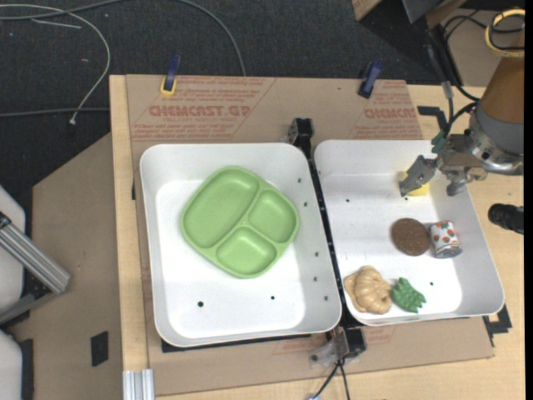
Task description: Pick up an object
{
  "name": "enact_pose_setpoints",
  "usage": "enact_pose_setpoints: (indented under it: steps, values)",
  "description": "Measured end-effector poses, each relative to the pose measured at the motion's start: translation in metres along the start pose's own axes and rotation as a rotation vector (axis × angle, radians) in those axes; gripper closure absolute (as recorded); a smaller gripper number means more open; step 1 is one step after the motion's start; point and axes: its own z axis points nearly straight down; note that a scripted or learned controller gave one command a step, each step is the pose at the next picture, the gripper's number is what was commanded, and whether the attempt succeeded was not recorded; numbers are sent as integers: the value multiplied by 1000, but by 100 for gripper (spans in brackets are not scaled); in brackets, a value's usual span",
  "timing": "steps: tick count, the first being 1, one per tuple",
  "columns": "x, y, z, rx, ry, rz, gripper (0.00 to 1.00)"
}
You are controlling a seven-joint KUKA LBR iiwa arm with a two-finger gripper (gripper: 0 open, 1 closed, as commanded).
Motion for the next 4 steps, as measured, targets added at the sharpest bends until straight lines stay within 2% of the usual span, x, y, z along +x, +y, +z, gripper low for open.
enact_pose_setpoints:
  steps: [1,2,4]
  values:
    - [0,3,-7,-14,-2,-3,0]
    - [6,-4,38,-12,-2,-3,0]
    - [6,10,130,-9,-1,-3,0]
